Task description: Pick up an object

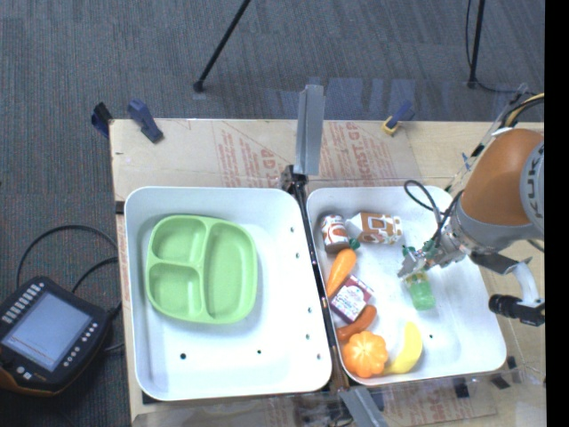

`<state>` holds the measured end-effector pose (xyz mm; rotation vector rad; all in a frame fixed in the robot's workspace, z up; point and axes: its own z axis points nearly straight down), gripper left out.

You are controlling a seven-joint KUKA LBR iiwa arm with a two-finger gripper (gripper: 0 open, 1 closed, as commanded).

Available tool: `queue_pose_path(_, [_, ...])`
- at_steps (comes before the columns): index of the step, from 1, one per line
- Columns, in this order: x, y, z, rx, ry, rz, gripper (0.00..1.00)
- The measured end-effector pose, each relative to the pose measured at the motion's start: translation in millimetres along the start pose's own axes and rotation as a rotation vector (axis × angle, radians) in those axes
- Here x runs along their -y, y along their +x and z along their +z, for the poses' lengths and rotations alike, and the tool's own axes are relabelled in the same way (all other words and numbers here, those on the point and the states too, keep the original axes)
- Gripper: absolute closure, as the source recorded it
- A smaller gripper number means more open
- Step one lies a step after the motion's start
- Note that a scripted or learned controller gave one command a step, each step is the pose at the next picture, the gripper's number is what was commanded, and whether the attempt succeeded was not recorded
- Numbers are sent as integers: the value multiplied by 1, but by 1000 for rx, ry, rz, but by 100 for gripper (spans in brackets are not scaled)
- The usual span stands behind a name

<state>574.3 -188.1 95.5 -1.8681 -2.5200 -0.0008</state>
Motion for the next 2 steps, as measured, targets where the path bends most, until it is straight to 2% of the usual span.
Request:
queue_pose_path(1, [2, -17, -20, 3, -1, 90, 100])
queue_pose_path(2, [0, 37, -96, 3, -1, -70, 100])
